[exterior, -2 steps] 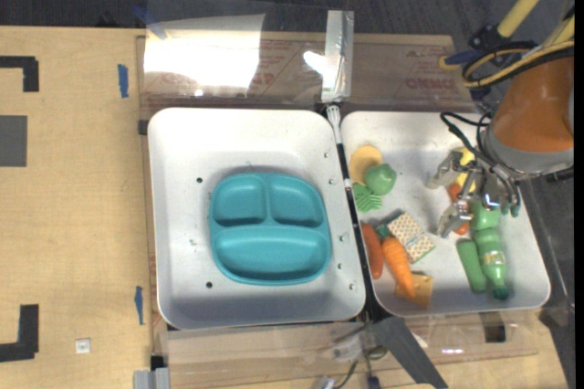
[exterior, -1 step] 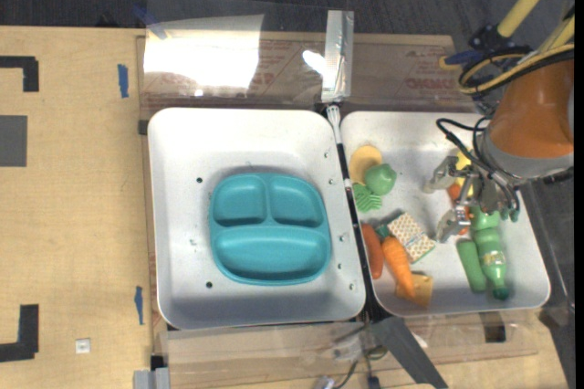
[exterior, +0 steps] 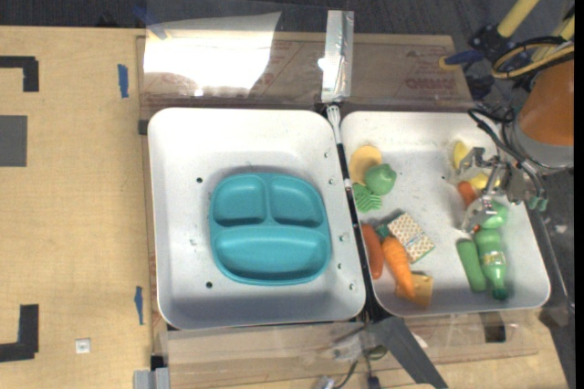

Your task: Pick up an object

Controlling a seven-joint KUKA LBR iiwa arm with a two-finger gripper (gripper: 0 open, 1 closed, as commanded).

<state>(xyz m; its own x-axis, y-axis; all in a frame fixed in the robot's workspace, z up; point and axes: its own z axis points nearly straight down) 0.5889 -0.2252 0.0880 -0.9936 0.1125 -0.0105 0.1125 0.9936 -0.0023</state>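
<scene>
Toys (exterior: 482, 227) lie just beside the gripper (exterior: 484, 186) (finger state unclear) in right bin (exterior: 429, 136).

We see a smooth, slightly glossy teal plastic tray (exterior: 270, 227) lying in a matt white plastic bin (exterior: 173, 150), which sits on a pale, raw-looking wooden bench (exterior: 68, 195), with a shiny clear plastic sheet (exterior: 214, 54) just behind the bin.

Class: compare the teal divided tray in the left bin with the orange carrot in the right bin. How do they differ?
The tray is teal, the carrot orange. The tray is broad and far larger; the carrot is slim. The tray sits alone in its bin; the carrot lies among other toys. Both lie flat.
</scene>
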